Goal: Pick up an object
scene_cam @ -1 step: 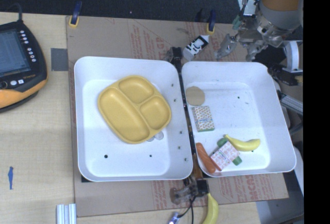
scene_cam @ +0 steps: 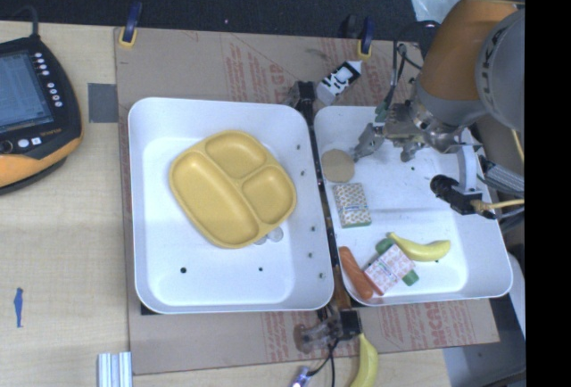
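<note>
Approach stage: nothing lifted yet, gripper poised over the right bin.

Going left to right, you have the yellow divided plate (scene_cam: 234, 187) in the left bin (scene_cam: 147, 207), then in the right bin (scene_cam: 486, 283) a tan round disc (scene_cam: 338, 166), a patterned packet (scene_cam: 352, 204), a carrot (scene_cam: 356, 275) and a banana (scene_cam: 419, 247). The gripper (scene_cam: 391, 141) hovers at the far end, just beside the disc; you cannot tell its state. Next, I judge, you need a descent centred on one item.

Two white bins (scene_cam: 143, 198) (scene_cam: 486, 274), one yellow plate (scene_cam: 232, 187), two bananas (scene_cam: 421, 247) (scene_cam: 364, 363), one carrot (scene_cam: 354, 274).
</note>
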Robot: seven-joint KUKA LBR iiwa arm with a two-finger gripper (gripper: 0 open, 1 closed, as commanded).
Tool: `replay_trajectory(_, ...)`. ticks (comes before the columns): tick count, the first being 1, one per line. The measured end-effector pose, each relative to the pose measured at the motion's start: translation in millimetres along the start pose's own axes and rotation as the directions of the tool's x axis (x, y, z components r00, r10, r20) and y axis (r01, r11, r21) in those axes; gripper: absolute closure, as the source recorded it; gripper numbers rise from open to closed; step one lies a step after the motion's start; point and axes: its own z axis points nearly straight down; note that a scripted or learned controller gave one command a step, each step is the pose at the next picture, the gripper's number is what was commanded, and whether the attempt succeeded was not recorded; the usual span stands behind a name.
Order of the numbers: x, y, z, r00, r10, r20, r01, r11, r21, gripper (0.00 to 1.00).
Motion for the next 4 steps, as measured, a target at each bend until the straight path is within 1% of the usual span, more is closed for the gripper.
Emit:
replay_trajectory(1, 4.1, 15.3, 51.6, 1.0, -0.002, 0.001, 0.002, 1.0, -0.006, 0.0)
replay_trajectory(2, 7.8, 6.6, 51.7, 1.0, 0.001, 0.001, -0.001, 1.0, -0.008, 0.0)
replay_trajectory(3, 7.7, -21.6, 51.8, 1.0, -0.001, 0.001, 0.001, 1.0, -0.01, 0.0)
replay_trajectory(4, 8.0, -39.8, 44.5, 1.0, 0.0, -0.001, 0.0, 1.0, 0.0, 0.0)
